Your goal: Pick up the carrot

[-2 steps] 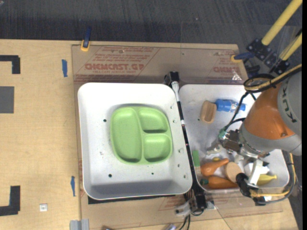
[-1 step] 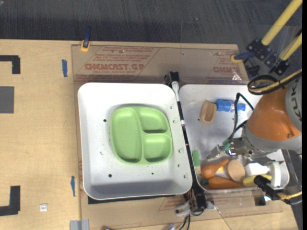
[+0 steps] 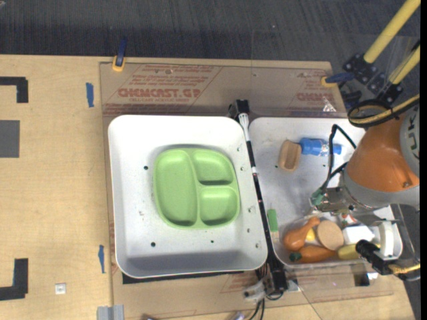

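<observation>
The carrot (image 3: pixel 320 253) is a long orange piece with a dark green end. It lies along the front wall of the right bin (image 3: pixel 270 139), in a heap of toy food. My gripper (image 3: pixel 329 209) hangs low over the front part of that bin, just above and behind the heap, under the orange band (image 3: pixel 380 169) of the arm. A round tan disc (image 3: pixel 329 234) lies between the gripper and the carrot, partly on top of the carrot.
Beside the carrot are a rounder orange piece (image 3: pixel 299 235), a yellow piece (image 3: pixel 347 251) and a white object (image 3: pixel 358 235). A tan block (image 3: pixel 289 155) and a blue bottle (image 3: pixel 312 147) lie at the bin's back. The left bin (image 3: pixel 127 179) holds a green divided plate (image 3: pixel 197 187).
</observation>
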Motion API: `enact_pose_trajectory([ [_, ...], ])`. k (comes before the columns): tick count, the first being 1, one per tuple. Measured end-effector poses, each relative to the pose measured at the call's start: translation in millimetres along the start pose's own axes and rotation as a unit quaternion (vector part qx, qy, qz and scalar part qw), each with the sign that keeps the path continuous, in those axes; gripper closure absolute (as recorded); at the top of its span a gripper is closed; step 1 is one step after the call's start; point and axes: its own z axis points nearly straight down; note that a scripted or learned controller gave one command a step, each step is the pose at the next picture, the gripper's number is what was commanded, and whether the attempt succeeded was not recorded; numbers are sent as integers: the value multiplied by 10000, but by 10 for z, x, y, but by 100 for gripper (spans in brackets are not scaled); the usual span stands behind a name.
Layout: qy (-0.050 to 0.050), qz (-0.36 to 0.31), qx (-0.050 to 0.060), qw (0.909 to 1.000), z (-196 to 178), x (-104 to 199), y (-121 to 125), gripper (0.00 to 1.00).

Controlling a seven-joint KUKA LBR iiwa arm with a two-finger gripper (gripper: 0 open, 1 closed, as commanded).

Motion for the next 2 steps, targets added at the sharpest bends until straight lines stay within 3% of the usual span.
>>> enact_pose_trajectory([
  [2, -23, 11, -45, 10000, -185, 0, 29, 100],
])
